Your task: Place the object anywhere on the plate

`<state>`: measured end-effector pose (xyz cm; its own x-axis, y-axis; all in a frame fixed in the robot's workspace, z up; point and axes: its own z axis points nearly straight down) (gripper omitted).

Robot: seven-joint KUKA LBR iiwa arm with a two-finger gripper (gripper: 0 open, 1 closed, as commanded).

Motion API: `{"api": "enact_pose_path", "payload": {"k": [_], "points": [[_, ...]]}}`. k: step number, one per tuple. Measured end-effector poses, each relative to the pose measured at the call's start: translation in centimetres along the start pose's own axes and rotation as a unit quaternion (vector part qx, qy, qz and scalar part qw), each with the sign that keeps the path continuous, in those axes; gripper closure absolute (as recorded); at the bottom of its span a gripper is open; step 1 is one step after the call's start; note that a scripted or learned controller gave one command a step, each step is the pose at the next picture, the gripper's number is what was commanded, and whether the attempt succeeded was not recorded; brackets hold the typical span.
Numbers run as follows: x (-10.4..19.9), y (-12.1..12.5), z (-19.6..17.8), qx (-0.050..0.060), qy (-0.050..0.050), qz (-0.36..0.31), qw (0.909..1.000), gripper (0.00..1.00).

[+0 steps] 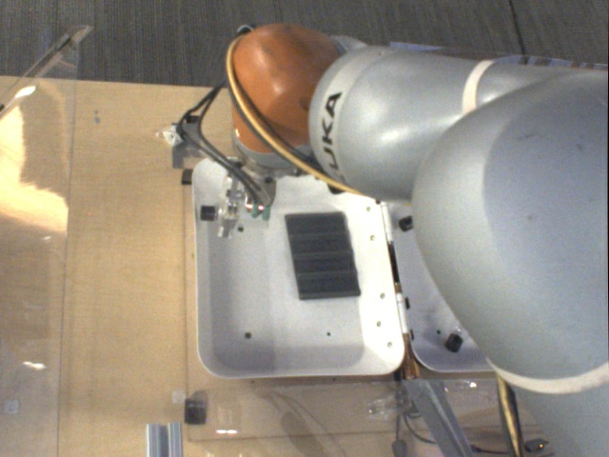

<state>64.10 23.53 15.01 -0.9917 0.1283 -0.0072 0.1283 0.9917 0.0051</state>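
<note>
White plastic forms the left bin (224, 346), at whose middle a dark grey ribbed rectangular slab (324, 255) is laid flat, apart from every wall. The gripper (233, 212) is seen over the bin's upper left corner, well apart from the slab and hung below the arm's orange band (281, 74). Whether the gripper is spread or pressed together cannot be told, as it is small and blurred. The right bin (428, 346) is largely covered by the grey arm (495, 188). A small black block (195, 408) is set on the wooden bench (95, 255).

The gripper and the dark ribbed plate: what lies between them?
Only bare white bin floor lies between the gripper and the dark ribbed plate, as the camera view shows.
</note>
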Motion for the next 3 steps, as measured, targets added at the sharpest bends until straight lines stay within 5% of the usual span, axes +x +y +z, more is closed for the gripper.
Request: {"api": "enact_pose_path", "payload": {"k": [1,2,3], "points": [[-1.8,0.3,1.0,-0.001,0.000,-0.199,0.9800,1.00],[-2.9,0.5,-8.1,-0.001,-0.002,-0.233,0.9725,1.00],[-2.9,0.5,-8.0,-0.001,-0.001,-0.233,0.9725,0.00]]}}
